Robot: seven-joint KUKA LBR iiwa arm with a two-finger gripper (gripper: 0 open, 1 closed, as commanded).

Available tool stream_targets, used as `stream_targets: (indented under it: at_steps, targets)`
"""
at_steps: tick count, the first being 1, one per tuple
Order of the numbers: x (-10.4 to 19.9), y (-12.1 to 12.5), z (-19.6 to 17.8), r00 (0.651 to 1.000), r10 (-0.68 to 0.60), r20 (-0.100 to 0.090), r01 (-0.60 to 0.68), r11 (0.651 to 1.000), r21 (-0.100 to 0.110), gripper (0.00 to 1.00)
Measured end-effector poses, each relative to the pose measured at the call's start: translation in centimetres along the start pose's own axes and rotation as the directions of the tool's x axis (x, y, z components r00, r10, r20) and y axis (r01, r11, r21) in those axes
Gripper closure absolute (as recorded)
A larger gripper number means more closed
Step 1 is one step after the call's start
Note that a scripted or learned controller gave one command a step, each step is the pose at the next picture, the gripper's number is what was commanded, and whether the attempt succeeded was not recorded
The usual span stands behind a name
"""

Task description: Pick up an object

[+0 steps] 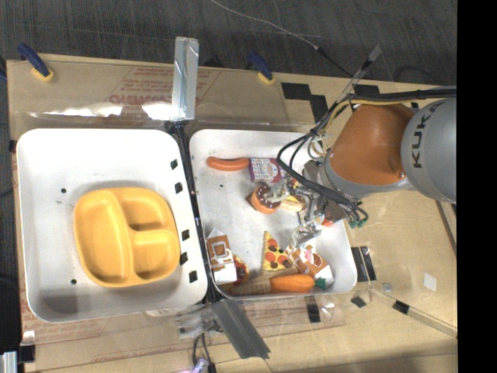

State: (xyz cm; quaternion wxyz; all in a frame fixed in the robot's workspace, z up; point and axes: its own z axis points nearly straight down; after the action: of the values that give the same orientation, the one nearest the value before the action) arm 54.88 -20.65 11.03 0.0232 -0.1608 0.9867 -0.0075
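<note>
Overhead slanted camera view of my bench [93, 84], covered in brown cardboard, with two shallow white bins side by side. My grey arm with its orange band [371, 148] reaches in from the right, over the right bin [203, 208]. My pincer [308, 222] hangs low above that bin's right half, just beside a small pile of toy food. Cables and the wrist blur it, and I cannot tell how the pincer is set.

The left bin [31, 208] holds a yellow divided tray [126, 234], lying flat.

The right bin holds the toys I may pick from. A toy sausage [227, 162] lies near the far wall, its long axis running left to right. A round doughnut-like piece [265, 199] sits near the middle, close to my wrist. A pizza slice [272, 253] lies with its tip pointing toward the far wall. A toy carrot [292, 284] lies along the near wall, long axis left to right, orange end to the right. A small box-shaped toy [220, 256] rests by the left wall.

By my judgement the task is at its reach-down stage: nothing is visibly lifted, every toy looks to be resting in the bin, and the grasp and lift are not yet done. The nearest candidates are the small pieces [309, 256] right under my pincer; their shapes are too jumbled to name.
</note>
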Motion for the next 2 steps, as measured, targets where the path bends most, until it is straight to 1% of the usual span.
stream_targets:
  at_steps: [1,2]
  targets:
    - [-6.4,-1.5,1.2,0.996,-0.081,-0.024,0.081,0.997,-0.014,0.0]
    - [2.9,1.7,1.0,0.975,-0.221,-0.027,0.22,0.975,-0.023,0.0]
